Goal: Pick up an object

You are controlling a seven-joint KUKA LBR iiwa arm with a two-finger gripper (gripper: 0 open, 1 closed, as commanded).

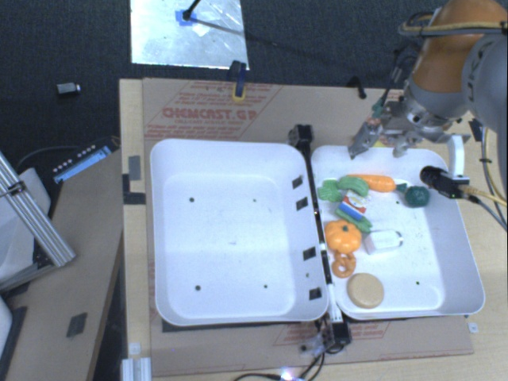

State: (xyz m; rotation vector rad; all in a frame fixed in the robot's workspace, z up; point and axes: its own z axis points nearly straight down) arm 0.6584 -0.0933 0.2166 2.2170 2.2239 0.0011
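Note:
My gripper (379, 143) hangs over the far rim of the right bin (452, 252), open, with nothing between its fingers. Just in front of it lie an orange carrot (373, 183) and a green leafy piece (343, 187). A teal ball (417, 196) rests to the right of the carrot. Further forward are a blue, green and red packet (354, 211), an orange pumpkin (343, 236), a white block (382, 240), a brown ring (344, 266) and a tan disc (366, 290).
The left bin (230, 228) adjoins the right one, with black clips (311, 252) along the shared wall. The things crowd the right bin's left half. A shiny sheet (188, 22) lies on the dark floor beyond the bench.

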